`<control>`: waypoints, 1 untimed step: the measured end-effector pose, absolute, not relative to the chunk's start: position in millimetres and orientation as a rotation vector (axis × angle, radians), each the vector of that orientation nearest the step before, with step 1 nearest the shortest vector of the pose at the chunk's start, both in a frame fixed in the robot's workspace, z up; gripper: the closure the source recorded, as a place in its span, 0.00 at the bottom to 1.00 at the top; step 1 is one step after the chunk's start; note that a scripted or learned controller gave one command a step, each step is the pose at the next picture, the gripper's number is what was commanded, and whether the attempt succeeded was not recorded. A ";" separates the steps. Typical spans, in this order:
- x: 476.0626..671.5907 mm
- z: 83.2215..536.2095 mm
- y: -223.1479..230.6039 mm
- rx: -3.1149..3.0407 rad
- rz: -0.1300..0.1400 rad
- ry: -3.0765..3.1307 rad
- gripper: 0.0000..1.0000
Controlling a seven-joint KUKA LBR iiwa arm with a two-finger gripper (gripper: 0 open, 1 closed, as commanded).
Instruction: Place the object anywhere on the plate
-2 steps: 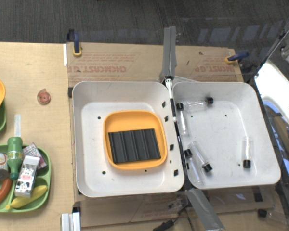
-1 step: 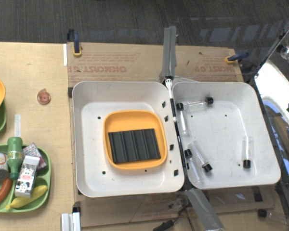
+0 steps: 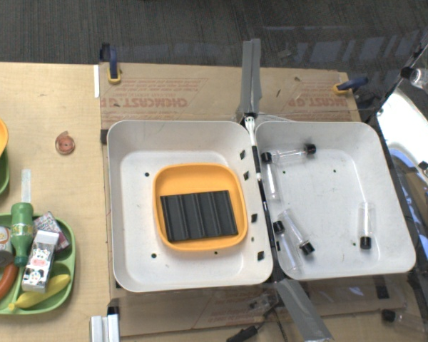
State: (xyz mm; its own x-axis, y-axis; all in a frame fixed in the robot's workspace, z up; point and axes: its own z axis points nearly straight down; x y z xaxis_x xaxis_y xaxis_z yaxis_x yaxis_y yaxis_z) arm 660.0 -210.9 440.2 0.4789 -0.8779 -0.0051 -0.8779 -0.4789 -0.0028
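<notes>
Cardboard-covered bench [image 3: 200, 91] carries two white bins; the left bin [image 3: 128, 191] holds an orange plate [image 3: 200, 180] with a dark ribbed block [image 3: 200, 216] lying flat at its middle. I judge the placing done; withdrawal is what's left. Whether my gripper is released or clenched, I cannot tell.

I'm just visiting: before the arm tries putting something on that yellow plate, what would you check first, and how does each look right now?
1. Yellow plate sits flat in the left bin: ok.
2. Landing room on the plate: not ok, a dark ribbed block covers most of it.
3. Objects to pick: ok, clear tubes with black caps lie in the right bin.
4. Tubes apart from each other: ok.
5. Claw ready over a tube: cannot tell.
</notes>
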 end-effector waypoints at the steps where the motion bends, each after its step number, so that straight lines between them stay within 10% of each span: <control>1: 660.3 440.6 -203.6 -2.965 0.000 1.026 1.00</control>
State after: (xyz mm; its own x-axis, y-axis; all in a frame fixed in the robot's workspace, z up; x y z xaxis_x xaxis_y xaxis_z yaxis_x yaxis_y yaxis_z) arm 660.3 -203.6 440.6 0.7861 -0.6182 -0.0017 -0.6182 -0.7860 -0.0041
